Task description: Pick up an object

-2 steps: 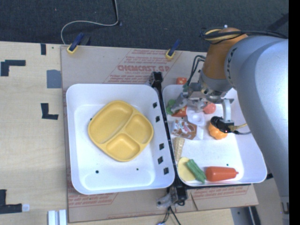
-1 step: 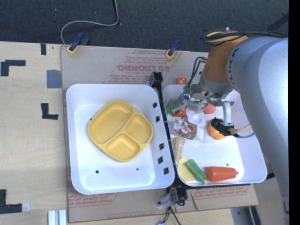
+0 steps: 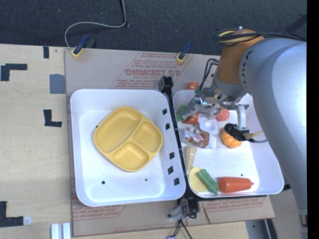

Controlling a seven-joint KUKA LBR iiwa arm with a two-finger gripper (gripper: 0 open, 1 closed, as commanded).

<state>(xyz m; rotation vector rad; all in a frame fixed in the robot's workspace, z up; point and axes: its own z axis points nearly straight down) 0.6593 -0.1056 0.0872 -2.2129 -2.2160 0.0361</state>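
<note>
My gripper [image 3: 201, 105] is low over the far left part of the right bin [image 3: 264, 168], among a cluster of toy foods. Right under it lie a green piece [image 3: 183, 111] and a red-orange piece [image 3: 191, 118]. A red ball [image 3: 223, 115] sits just to its right, and an orange fruit [image 3: 230, 141] lies a bit nearer. A brown packet [image 3: 196, 138] rests below the gripper. Nothing shows clearly between the gripper's parts.
Near the right bin's front edge lie an orange-red carrot [image 3: 235, 184], a green pod [image 3: 209, 180] and a yellow piece [image 3: 196, 181]. A yellow divided plate [image 3: 128, 138] sits in the left bin [image 3: 82, 133]. A pale ridged stick [image 3: 190, 156] lies by the wall between the bins.
</note>
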